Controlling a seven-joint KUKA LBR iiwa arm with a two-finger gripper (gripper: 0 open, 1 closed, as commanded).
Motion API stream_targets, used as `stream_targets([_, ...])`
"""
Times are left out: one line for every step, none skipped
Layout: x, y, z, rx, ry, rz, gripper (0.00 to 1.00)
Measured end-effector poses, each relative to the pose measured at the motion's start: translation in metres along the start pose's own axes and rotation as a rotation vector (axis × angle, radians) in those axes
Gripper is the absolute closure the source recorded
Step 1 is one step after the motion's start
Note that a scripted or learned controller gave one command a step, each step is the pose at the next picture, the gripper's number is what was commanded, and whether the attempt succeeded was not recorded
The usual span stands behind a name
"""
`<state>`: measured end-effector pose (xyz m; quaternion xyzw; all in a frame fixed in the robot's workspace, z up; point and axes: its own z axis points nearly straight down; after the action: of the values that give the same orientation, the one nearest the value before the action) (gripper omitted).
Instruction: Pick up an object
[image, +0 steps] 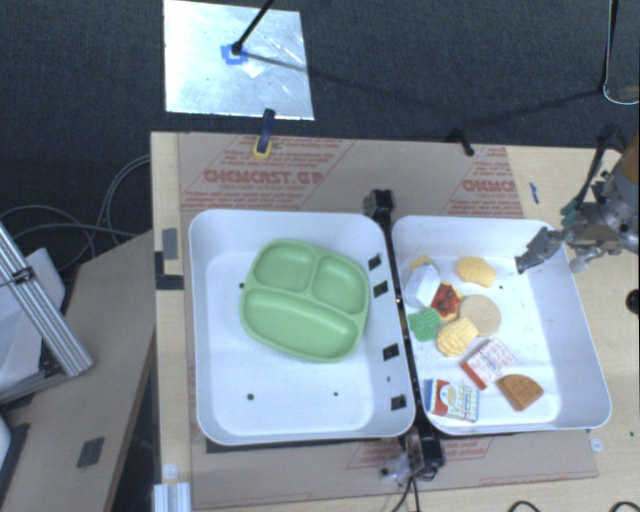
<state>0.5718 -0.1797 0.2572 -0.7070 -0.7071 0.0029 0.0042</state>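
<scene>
my fingers (552, 250): over the right bin's far right corner, above bare floor. Dark tip points left toward the food pile. Nothing between them; can't tell whether spread or clenched from this angle.
left bin (215, 330): holds one green divided plate (304, 300), three compartments, lying flat near the middle, slightly toward the far side. Nothing on the plate.
right bin (570, 330): all the pickable stuff sits here, clustered in the left half and near edge.
far cluster: pale yellow piece (423, 265) by the far left wall, white item (424, 288) just below it, yellow ridged piece (475, 271) to their right.
middle cluster: red and dark item (445, 301) touching the white one; green piece (424, 325) just below it; round tan disc (480, 315) to the right; yellow corn-like piece (457, 337) touching both disc and green piece.
near cluster: small red-white packet (488, 361), brown waffle-like piece (520, 390) at the near right, blue-yellow printed box (455, 400) at the near left.
divider: black clips (390, 352) along the seam between bins.
desk (340, 170): cardboard sheet under both bins, red print.
</scene>
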Motion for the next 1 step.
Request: stream_targets([0.0006,0.0021,-0.0069,-0.012,-0.002,-0.003,0.00])
